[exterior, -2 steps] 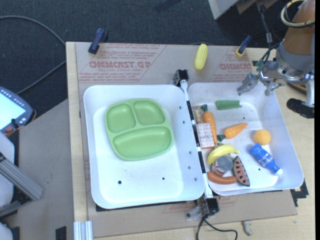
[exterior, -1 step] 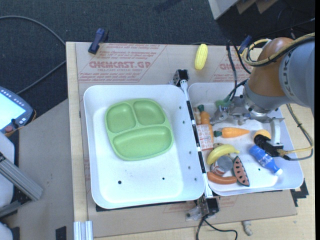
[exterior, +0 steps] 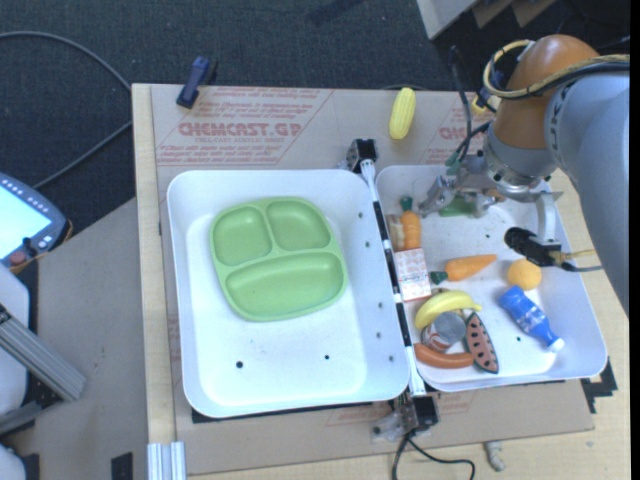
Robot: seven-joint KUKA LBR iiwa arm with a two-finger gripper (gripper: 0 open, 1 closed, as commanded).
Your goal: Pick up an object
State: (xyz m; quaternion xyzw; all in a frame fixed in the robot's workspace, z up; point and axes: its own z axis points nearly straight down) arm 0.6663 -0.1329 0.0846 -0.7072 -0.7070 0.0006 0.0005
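Status: pick not yet made, by the look of it. The gripper (exterior: 455, 193) is hanging low over the far end of the right bin (exterior: 580, 343), under the grey arm (exterior: 590, 118) with its orange band. Whether it is parted or closed cannot be told; the wrist body is covering that part, and nothing is showing as lifted or carried. A greenish patch is lying right under the tool, too blurred to identify.

Candidate objects, all resting on the bin floor, placed relative to the gripper:

- Carrot piece (exterior: 405, 230): just beside the gripper, toward the divider between the bins, slightly nearer the camera. This is the closest item.
- Long carrot (exterior: 470, 266): near, directly toward the camera from the gripper.
- Small box with a label (exterior: 412, 273): near, toward the camera and the divider.
- Orange round fruit (exterior: 524, 274): further off, toward the camera and the arm's side.
- Banana (exterior: 445, 305): well apart, toward the camera.
- Blue bottle (exterior: 528, 318): well apart, toward the camera and the arm's side.
- Watermelon slice (exterior: 483, 343) and sausage (exterior: 442, 356): farthest, at the near end of the bin.

Elsewhere: a green divided plate (exterior: 278, 258) is sitting in the left bin (exterior: 200, 368); a yellow corn cob (exterior: 402, 113) is lying on the bench beyond the bins.

Remaining, as judged: closing on one item, most likely the carrot piece or whatever is under the tool, then lifting it clear.
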